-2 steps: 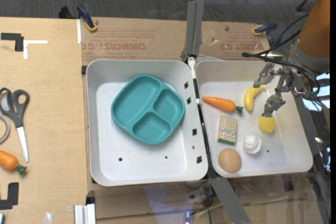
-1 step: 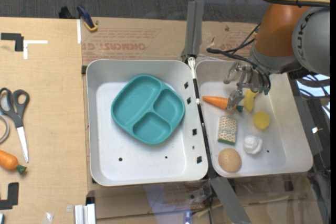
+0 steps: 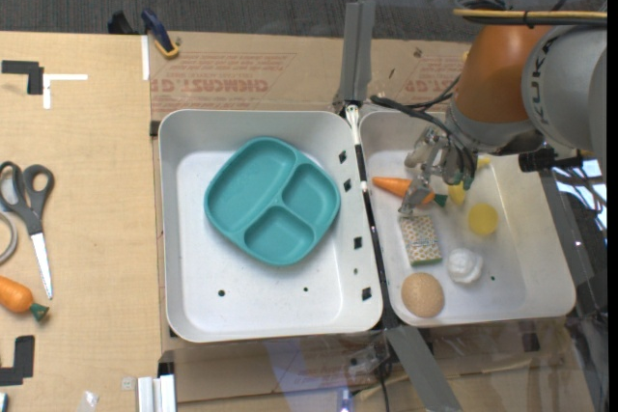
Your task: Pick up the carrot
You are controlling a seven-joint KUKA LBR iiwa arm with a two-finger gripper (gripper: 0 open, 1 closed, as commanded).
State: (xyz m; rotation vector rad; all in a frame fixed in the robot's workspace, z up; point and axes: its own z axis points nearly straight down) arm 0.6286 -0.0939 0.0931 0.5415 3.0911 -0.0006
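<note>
Two bins: in the right bin, the gripper hangs over the carrot's green end; whether it is open or closed, I cannot tell. A teal plate sits in the left bin.

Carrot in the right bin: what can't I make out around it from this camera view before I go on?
- Carrot: its right end is covered by the pincer, so any contact is unclear.
- Pincer: too small and cluttered to read.
- Small green piece by the pincer: too small to identify.
- Yellow item: partly hidden under the wrist.
</note>
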